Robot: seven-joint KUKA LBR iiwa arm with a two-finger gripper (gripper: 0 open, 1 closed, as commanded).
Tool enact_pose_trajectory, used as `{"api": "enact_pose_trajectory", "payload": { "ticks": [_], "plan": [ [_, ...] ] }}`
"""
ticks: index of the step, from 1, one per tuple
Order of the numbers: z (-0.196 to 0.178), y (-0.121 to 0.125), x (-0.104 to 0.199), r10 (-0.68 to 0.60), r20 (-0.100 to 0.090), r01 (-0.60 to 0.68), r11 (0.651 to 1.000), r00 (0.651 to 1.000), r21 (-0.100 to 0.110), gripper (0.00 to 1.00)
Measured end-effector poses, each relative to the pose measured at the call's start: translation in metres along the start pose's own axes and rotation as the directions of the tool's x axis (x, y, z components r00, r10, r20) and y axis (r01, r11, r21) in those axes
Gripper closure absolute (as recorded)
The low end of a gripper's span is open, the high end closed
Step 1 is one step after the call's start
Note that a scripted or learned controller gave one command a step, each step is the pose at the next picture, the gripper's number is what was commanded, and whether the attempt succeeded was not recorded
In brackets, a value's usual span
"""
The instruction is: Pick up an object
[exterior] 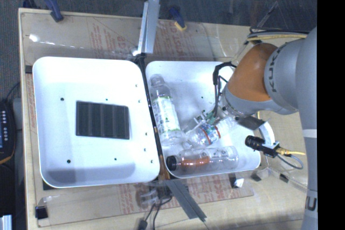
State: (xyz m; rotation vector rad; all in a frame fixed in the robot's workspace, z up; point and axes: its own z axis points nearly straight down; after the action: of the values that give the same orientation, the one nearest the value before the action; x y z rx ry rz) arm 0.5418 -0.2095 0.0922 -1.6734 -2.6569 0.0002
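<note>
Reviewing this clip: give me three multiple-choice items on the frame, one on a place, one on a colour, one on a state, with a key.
1. Where do the plastic bottles lie?
A. In the left bin
B. In the right bin
C. On the bench outside both bins

2. What colour is the cap of the bottle along the right bin's near wall?
A. Black
B. Yellow
C. Blue

3. How does the bottle by the divider rest?
A. Upright
B. On its side
C. Lifted above the bin

Key: 1 B, the bottles sit inside the right bin. 2 A, the bottle with the black cap ends in a dark cap at its left. 3 B, the clear bottle with the green label lies flat.
</note>
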Motion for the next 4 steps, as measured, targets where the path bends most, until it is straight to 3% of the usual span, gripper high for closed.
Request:
{"api": "enact_pose_trajectory", "payload": {
  "ticks": [1, 2, 3, 4],
  "plan": [
    [-0.006, -0.013, 0.009, -0.019, 0.015, 0.019, 1.000, 1.000, -0.019, 0.00],
    [-0.005, -0.014, 0.009, -0.018, 0.014, 0.018, 1.000, 1.000, -0.018, 0.00],
    [-0.014, 0.006, 0.014, -0.225, 0.003, 0.225, 0.974, 0.974, -0.001, 0.00],
    [-0.001, -0.001, 0.000, -0.019, 0.003, 0.019, 1.000, 1.000, -0.004, 0.00]
  ]
}}
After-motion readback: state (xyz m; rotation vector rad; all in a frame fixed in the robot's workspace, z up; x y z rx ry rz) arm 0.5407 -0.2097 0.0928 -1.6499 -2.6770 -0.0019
